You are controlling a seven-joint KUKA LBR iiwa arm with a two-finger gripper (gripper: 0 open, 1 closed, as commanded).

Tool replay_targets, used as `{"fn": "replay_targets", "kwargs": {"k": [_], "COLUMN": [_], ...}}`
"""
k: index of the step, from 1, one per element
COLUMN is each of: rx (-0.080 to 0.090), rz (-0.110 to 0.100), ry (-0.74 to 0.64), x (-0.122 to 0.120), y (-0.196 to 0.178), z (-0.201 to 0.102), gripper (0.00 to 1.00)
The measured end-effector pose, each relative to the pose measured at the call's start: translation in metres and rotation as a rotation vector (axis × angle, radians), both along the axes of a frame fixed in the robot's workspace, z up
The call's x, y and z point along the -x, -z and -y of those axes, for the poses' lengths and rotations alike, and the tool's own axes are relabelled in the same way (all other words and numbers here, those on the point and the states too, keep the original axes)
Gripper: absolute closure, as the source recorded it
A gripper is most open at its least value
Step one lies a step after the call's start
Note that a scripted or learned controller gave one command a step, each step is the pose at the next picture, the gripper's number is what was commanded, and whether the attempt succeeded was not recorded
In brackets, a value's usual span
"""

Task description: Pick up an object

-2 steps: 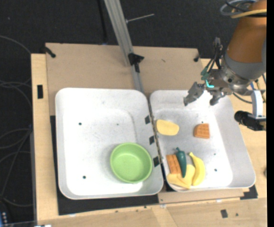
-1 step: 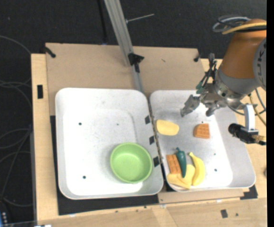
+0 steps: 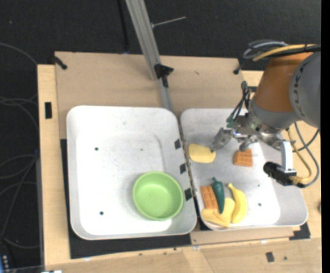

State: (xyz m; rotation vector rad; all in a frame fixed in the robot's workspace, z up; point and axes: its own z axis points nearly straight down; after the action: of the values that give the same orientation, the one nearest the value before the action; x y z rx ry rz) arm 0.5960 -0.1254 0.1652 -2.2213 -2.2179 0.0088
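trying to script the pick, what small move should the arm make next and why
Probably lower the pincer a little. It sits spread in the right bin, one finger beside the pale yellow piece, the other near the orange block, with nothing between them.

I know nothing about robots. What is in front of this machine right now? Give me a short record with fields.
left bin: holds a green bowl
right bin: pale yellow piece, orange block, and a front pile with a banana, a green pepper and an orange wafer
arm: grey with orange band, reaching in from the right
tool: open, over the right bin between the pale yellow piece and the orange block, holding nothing
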Motion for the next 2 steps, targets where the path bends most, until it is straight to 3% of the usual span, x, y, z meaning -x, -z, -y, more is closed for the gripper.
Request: {"fn": "replay_targets", "kwargs": {"k": [1,2], "rx": [0.0,-0.002], "rz": [0.002,0.01], "ry": [0.001,0.006], "x": [0.003,0.001], "y": [0.043,0.029], "z": [-0.002,-0.002], "gripper": [0.0,1.0]}}
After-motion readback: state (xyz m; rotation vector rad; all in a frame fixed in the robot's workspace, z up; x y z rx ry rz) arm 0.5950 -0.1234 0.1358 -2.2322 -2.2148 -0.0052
